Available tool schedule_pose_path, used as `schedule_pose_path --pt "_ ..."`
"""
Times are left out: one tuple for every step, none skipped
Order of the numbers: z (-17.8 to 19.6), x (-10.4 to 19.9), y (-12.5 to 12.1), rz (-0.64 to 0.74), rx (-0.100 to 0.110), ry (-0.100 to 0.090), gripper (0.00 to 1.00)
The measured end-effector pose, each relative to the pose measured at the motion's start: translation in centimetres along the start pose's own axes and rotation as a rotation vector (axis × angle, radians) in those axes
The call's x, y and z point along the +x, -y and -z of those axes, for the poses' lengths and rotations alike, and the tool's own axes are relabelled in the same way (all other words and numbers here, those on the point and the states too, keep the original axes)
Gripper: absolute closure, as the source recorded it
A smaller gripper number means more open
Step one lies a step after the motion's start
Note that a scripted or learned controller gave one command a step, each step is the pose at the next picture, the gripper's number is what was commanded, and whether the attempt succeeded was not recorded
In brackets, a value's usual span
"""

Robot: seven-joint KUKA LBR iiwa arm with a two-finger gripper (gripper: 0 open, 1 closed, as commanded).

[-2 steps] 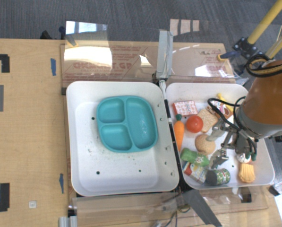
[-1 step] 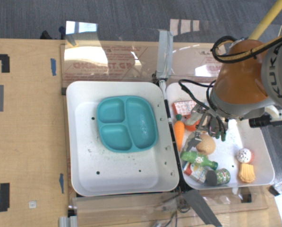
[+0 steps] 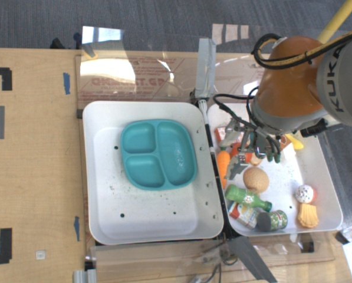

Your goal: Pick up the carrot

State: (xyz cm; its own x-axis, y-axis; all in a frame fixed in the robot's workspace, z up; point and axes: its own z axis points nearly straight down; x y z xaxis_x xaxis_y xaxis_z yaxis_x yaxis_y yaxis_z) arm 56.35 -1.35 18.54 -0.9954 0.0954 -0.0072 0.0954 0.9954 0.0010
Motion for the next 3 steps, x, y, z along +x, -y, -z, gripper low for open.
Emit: schedule_pose_path --pt "0.0 4.6 -0.2 -0.192 0.001 -0.007 0.0" --pt "-8.2 6.2 9.4 -0.258 0.003 0.004 0.0" --pt "-9.1 4.5 8.6 -0.319 0.003 0.002 0.0"
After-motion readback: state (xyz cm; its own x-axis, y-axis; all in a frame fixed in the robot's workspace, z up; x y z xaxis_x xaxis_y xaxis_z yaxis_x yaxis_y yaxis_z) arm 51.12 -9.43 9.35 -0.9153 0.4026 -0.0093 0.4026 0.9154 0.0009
